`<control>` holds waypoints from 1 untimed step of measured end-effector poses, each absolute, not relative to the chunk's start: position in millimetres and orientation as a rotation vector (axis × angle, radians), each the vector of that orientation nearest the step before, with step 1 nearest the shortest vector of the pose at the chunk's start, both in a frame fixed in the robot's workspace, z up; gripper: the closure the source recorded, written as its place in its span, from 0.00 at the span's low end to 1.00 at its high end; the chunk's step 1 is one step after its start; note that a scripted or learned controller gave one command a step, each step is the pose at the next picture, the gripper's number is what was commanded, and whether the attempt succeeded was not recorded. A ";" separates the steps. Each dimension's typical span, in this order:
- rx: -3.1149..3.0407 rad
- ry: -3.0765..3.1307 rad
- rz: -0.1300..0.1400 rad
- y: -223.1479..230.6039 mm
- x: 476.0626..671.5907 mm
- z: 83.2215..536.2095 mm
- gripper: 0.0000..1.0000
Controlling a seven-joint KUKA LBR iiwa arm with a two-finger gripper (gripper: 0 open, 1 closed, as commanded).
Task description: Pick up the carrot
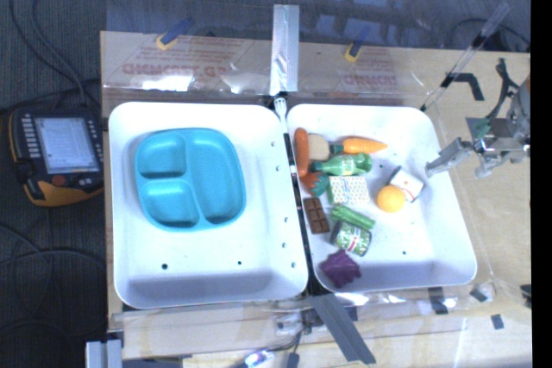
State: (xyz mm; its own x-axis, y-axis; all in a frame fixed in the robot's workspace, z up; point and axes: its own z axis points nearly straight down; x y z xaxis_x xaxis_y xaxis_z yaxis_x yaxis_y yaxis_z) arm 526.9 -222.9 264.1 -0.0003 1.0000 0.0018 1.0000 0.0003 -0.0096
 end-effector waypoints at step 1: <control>-2.064 -2.361 0.010 -222.8 587.1 228.1 0.00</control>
State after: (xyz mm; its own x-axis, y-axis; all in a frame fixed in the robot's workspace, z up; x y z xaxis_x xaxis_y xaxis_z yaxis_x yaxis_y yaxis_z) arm 587.1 -222.8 228.1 -0.1337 0.9910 0.0003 0.9910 0.1337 -0.0086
